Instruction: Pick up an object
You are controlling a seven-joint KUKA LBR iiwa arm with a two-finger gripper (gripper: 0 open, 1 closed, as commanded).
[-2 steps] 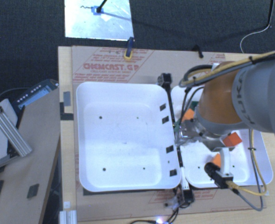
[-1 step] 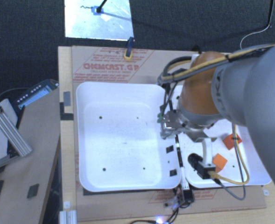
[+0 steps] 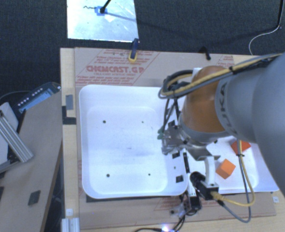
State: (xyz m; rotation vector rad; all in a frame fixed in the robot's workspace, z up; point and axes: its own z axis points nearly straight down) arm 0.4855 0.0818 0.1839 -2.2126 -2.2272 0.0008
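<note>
I see the orange block (image 3: 225, 168) in the right bin (image 3: 261, 177), just right of my arm's wrist (image 3: 200, 139) — likely light, rigid; grip flat opposite faces. Gripper state — cannot tell.

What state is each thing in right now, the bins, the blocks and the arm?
left bin: flat on the bench, upright
right bin: mostly covered by the arm
orange block: lying in the right bin, not held
second orange block: in the right bin, partly hidden
arm: reaching over the right bin
</note>
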